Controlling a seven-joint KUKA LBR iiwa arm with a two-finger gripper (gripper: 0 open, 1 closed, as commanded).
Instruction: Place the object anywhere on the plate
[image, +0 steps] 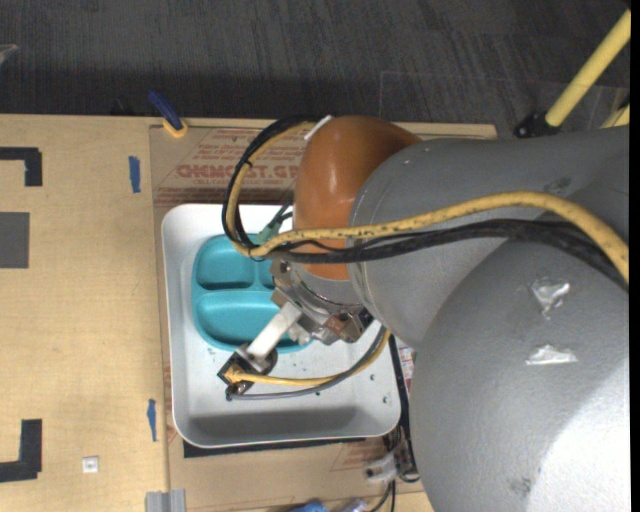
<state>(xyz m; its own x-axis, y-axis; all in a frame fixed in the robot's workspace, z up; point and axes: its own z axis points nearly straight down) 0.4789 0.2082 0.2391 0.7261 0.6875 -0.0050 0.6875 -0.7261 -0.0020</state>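
Plate (228, 300), teal glossy plastic moulded into round-cornered compartments, sits toward the far-left corner of the shallow white bin (300, 408), with the grey arm (500, 300) hanging over its right edge. The object itself is hidden from me, possibly under the orange-banded wrist (335, 190), and I cannot tell whether the gripper (318, 318) is open, closed or carrying anything. I judge this the carry-and-release step. Next I would want the gripper low over one compartment before letting go. The raised dividers should stop an item sliding off, though the bin's floor looks slick.
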